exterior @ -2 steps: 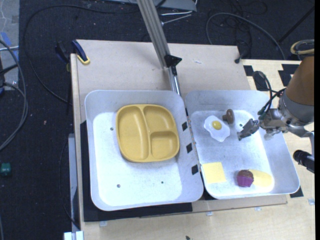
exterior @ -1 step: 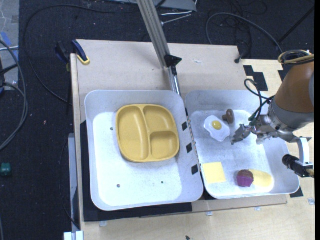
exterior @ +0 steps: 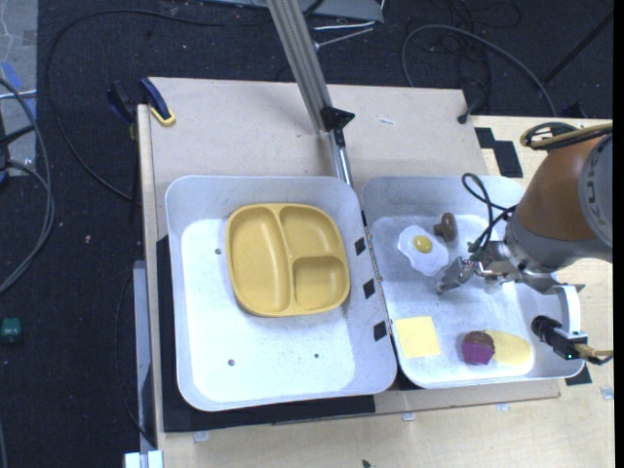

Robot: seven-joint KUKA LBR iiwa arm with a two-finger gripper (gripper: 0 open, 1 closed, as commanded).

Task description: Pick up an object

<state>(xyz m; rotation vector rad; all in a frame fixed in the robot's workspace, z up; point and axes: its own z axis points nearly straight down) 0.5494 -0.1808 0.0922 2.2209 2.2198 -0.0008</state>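
We are counting two shallow white bins side by side on the bench, the left bin (exterior: pixel 195 359) and the right bin (exterior: pixel 429 383), and one yellow divided plate (exterior: pixel 289 259) with three compartments is lying in the left one. In the right bin we are seeing one fried egg toy (exterior: pixel 421 247), one small brown piece (exterior: pixel 447 226) just beyond it on the far side, one flat yellow square (exterior: pixel 418 336), one purple item (exterior: pixel 477 348) and one pale yellow piece (exterior: pixel 511 350) touching it on the near side.
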